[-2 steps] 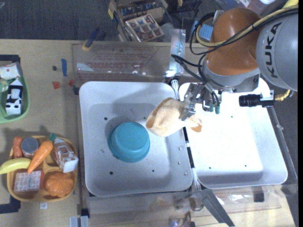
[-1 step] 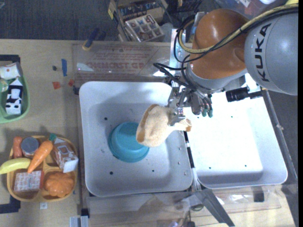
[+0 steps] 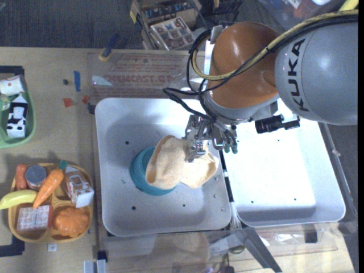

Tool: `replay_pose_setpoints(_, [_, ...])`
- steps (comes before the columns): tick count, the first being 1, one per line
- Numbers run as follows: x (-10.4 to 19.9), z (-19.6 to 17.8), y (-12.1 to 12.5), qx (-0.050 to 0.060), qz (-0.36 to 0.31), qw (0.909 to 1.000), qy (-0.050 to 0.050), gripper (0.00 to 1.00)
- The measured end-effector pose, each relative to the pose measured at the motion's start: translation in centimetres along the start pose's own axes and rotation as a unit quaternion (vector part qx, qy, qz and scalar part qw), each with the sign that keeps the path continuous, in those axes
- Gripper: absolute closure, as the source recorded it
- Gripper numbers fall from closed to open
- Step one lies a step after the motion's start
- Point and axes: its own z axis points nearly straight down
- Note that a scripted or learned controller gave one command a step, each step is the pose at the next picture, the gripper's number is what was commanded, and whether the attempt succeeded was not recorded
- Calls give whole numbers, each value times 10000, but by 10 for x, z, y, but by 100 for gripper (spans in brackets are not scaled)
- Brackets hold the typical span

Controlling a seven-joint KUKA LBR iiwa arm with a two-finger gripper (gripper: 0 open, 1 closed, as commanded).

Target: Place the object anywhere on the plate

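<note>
A: Camera view, item one. What do you have in the left bin (image 3: pixel 114 129)?

B: You have a blue plate (image 3: pixel 141 172) near the bin's middle, mostly covered. A tan, bread-like object (image 3: pixel 173 164) lies across its right part and spills past the plate's right rim toward the bin's right wall.

A: Item two, the arm?

B: The grey arm (image 3: pixel 318 67) with its orange band (image 3: pixel 244 61) comes in from the right. You see the gripper (image 3: pixel 199 145) directly above the object's far right edge, its fingers (image 3: pixel 192 141) pointing down and touching or pinching the top of the bread. The gap looks narrow, but you cannot tell from this slant whether the fingers are clamped on the bread or merely resting against it.

A: Item three, the right bin (image 3: pixel 296 209)?

B: White floor, nothing lying on the part you can see.

A: Item four, off the bins?

B: To the left, on the bench, a yellow tray (image 3: pixel 11 218) holds toy food: a banana (image 3: pixel 17 198), a carrot (image 3: pixel 50 186), a small carton (image 3: pixel 78 187). Farther back, a green dish (image 3: pixel 28 127) with a black-and-white figure.

A: Progress entry?

B: You may log the object as overlapping the plate, so the placing appears largely done. Judged from this, what is left is the release and a clean lift away; the overhang on the right could let the bread slide off if it drags.
</note>
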Motion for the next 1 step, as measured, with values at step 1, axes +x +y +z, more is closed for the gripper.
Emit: replay_pose_setpoints(1, [0, 0, 0, -1, 1, 10000, -5, 0])
